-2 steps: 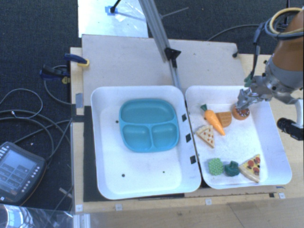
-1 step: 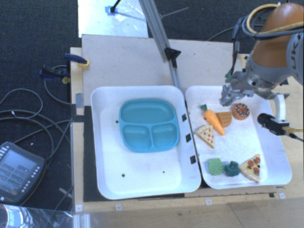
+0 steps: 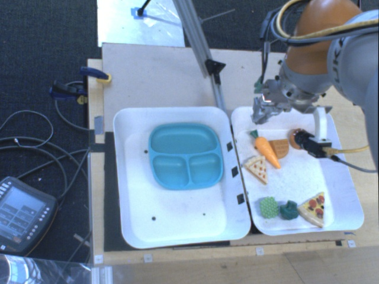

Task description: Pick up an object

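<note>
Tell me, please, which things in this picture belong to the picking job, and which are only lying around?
For the job:
gripper, above the right bin
carrot
cracker wedge
pizza slice
green block
dark green piece

Lying about:
blue divided plate in the left bin
handheld controller
blue clamp

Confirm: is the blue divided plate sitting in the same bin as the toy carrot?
No: the blue divided plate is in the left bin; the carrot is in the right bin.
</note>
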`<state>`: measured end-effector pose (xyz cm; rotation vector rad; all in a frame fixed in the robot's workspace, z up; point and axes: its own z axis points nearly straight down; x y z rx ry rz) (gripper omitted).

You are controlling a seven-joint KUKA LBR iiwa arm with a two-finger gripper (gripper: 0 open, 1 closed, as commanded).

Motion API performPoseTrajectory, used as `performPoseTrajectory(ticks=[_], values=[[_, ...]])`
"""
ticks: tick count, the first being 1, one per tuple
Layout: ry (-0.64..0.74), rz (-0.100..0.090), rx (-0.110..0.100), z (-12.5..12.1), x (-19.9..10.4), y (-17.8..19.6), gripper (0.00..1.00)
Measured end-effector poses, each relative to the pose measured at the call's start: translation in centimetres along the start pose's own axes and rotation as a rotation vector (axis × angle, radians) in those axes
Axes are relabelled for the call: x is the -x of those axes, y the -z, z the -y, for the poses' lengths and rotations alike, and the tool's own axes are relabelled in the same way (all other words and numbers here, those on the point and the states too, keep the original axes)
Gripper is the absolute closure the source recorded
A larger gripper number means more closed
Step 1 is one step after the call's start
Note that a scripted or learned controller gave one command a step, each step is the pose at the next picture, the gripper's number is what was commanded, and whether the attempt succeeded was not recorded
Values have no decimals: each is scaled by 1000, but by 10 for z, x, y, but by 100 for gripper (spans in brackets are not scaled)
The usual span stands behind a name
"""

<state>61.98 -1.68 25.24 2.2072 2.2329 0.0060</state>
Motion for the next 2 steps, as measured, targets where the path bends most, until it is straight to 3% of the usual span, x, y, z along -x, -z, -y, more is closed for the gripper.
performPoseTrajectory(ticks=[2], values=[[-1,0,-2,-7,-106,-18,100]])
